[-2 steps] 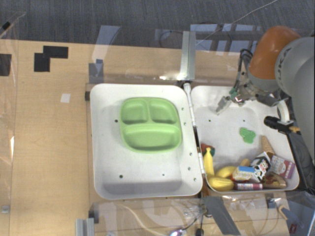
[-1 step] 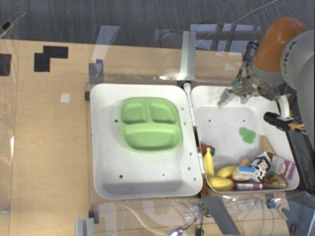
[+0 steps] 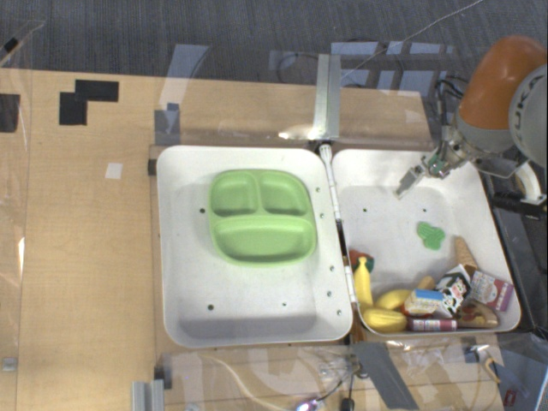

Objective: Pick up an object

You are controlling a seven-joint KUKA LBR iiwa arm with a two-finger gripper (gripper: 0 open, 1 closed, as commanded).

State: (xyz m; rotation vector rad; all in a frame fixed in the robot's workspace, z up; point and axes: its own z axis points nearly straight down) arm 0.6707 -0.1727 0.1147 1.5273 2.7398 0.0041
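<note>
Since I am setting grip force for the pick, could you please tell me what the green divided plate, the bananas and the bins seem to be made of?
The green divided plate looks like moulded plastic: one even colour, soft sheen, rounded compartment edges. The bananas are probably plastic toy food, uniformly yellow and smooth, though that is a guess. The left bin and right bin appear to be matte white plastic or coated metal; the look leaves it open.
</note>
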